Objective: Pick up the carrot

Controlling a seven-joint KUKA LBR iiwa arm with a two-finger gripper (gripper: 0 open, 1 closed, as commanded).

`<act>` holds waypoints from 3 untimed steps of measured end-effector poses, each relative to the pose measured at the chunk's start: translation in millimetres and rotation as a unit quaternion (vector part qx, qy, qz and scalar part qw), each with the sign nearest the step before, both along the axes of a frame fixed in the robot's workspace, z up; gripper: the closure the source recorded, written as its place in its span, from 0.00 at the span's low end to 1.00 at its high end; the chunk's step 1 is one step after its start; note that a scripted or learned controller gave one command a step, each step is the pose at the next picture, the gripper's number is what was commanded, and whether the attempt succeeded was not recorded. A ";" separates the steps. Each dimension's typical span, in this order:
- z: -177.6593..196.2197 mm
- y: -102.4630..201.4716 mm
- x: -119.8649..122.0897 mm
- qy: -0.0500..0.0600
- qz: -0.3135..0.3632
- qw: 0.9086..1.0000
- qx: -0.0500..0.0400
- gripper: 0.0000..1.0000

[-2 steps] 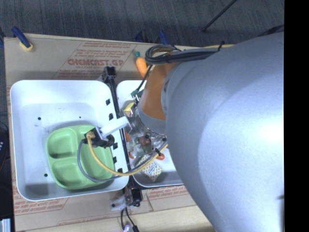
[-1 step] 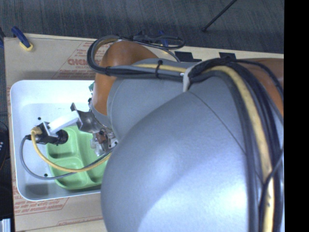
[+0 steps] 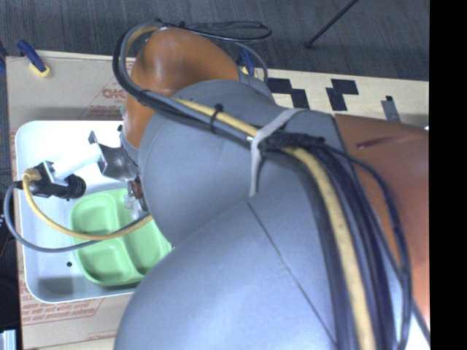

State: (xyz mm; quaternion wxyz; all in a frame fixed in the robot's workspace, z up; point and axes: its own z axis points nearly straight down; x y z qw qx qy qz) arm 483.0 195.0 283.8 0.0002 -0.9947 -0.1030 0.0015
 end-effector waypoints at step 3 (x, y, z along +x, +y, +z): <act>-61.1 -224.4 78.3 0.002 0.041 0.999 0.002 1.00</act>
